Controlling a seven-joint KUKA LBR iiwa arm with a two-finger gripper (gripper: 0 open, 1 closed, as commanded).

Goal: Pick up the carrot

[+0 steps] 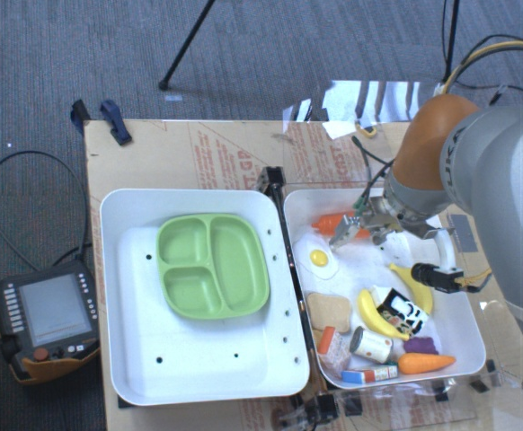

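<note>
Camera view, starting far left: teach pendant (48, 317) down on the carpet, grey screen, black cable looping above it. Moving onto the bench: brown cardboard (217, 151) with red printing, turned away and too faint to read. Left bin (122, 330) next, carrying a green divided plate (214, 265), three compartments.

Across the black divider into the right bin (464, 326), crowded. Fried egg toy (319, 259) near the bin's left wall, bread slice (329, 310) just below it. Lower still, a small can (371, 344) on its side and a marker (369, 375) along the bottom wall, labels too small to read. Two bananas (376, 313) at centre with a black-and-white printed piece (403, 312) between them, lettering not legible.

Carrot (426, 363) lying flat at the lower right of the right bin, tapered tip pointing right, well apart from the arm.

Up at the bin's upper part, gripper (359, 227) low over an orange-red piece (333, 222), touching or just beside it. Released or clenched: cannot tell. Grey arm (486, 169) with orange band filling the right.
</note>
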